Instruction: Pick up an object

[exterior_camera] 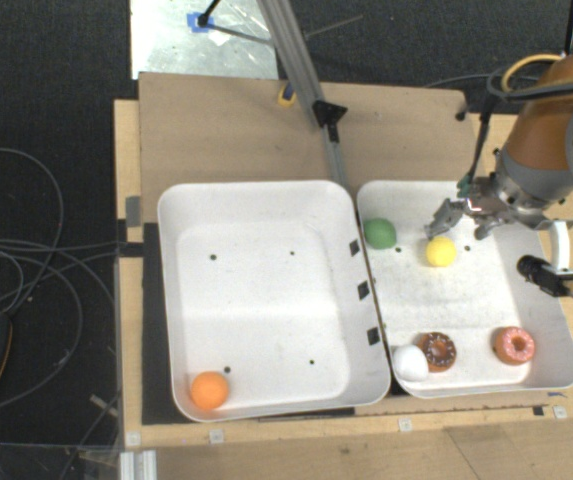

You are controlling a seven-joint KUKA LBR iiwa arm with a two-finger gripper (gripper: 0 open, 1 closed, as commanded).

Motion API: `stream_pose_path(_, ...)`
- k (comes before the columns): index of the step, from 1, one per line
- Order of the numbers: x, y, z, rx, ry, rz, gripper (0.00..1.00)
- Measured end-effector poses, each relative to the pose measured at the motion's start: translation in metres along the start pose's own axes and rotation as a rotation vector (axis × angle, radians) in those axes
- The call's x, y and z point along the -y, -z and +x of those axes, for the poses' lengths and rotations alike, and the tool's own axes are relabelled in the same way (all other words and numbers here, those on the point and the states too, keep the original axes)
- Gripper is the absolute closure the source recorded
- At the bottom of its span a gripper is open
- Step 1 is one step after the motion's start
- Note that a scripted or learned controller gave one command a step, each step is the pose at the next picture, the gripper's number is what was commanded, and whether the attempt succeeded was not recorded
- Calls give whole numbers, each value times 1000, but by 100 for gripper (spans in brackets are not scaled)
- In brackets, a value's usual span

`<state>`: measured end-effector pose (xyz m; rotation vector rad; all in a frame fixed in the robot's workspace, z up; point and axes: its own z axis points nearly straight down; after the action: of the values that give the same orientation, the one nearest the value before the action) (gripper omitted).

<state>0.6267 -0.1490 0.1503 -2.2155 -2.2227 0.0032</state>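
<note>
From the camera view, I am watching the gripper (463,220) hanging over the upper part of the right bin (556,373), in the right half of the frame, with the grey arm and its orange band reaching in from the right edge. I am reading the fingers as spread apart with nothing between them, one tip pointing down-left and the other lying further right.

The thing I am judging to be the target is the yellow ball (441,253). It is sitting just below and slightly left of the gripper's midpoint in the picture, just beside the left fingertip, which looks to overlap the ball's upper edge; I cannot tell whether it is touching. A ball has no long axis, so wrist angle is mattering little; what counts is that the ball is lying off-centre toward the lower left of the fingers, not squarely between them.

The green ball (380,233) is resting further left, near the bin's left wall, apart from the fingers. Along the lower edge I am seeing a white ball (410,363), a brown doughnut (437,351) and a pink doughnut (514,345), all well apart from the gripper. An orange ball (208,390) is lying in the lower left corner of the left bin (256,196).
</note>
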Motion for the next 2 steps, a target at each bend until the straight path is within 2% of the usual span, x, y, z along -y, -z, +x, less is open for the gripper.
stream_pose_path(1,3,-44,-6,1,-2,-1,0)
stream_pose_path(2,1,-30,-7,2,-2,-9,100)
